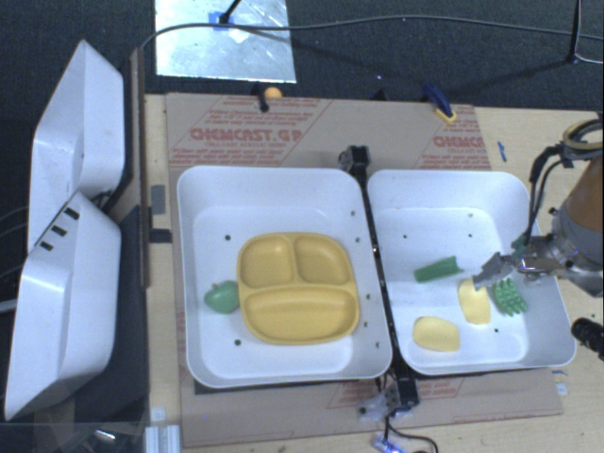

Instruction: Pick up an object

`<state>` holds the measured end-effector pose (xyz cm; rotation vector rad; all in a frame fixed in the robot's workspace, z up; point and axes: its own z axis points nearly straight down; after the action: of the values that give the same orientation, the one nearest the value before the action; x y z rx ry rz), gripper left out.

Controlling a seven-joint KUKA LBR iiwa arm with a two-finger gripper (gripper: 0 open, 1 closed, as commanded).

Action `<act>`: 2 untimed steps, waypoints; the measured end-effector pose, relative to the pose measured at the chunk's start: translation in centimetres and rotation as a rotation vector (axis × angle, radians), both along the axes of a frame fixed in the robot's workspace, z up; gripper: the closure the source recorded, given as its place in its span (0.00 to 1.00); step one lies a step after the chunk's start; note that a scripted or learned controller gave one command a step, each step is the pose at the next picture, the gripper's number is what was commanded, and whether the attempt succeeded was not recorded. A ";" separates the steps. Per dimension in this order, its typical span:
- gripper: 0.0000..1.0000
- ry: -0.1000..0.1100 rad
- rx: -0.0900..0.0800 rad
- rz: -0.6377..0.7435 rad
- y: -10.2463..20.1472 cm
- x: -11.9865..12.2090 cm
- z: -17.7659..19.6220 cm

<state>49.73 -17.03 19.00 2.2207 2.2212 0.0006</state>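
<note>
The claw [497, 270] hangs low over the right bin [444, 189], seemingly lined up for a grab; its spread cannot be told. A yellow piece [474, 302] lies just below it, a green brush [509, 295] beside.

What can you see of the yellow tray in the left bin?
The yellow tray is a rounded, plastic-looking plate with three compartments: two small ones at the far side, one wide one nearer the camera. It lies flat, right way up, near the middle of the left bin. A small green object sits against its left edge.
</note>
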 end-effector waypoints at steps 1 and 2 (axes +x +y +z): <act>0.00 -0.001 0.000 0.002 -0.7 6.2 0.1; 0.00 0.000 0.000 0.000 -0.8 6.2 0.1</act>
<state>55.89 -17.81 19.14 2.2207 2.2213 0.0006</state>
